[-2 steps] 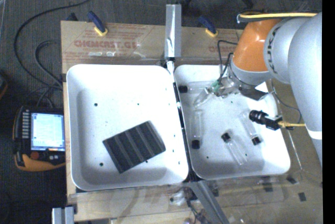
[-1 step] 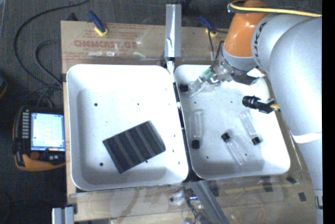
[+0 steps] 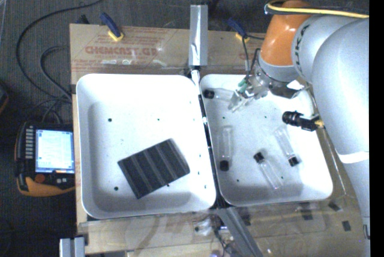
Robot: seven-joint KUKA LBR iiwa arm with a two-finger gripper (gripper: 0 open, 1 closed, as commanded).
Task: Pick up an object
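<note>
My gripper (image 3: 241, 98) hangs low over the back of the right bin (image 3: 312, 190), coming down from the grey and orange arm. Just to its left a clear tube with a black cap (image 3: 215, 94) lies by the bin's back left corner. Three more clear black-capped tubes lie further forward: one near the left wall (image 3: 225, 146), one in the middle (image 3: 267, 170) and one to the right (image 3: 285, 145). A black ribbed block (image 3: 154, 167) lies flat in the left bin (image 3: 96, 130).
A metal post (image 3: 198, 33) stands behind the seam between the two bins. Blue clamps (image 3: 111, 26) hold the board at the back. A hand-held pendant (image 3: 48, 157) lies on the floor to the left.
</note>
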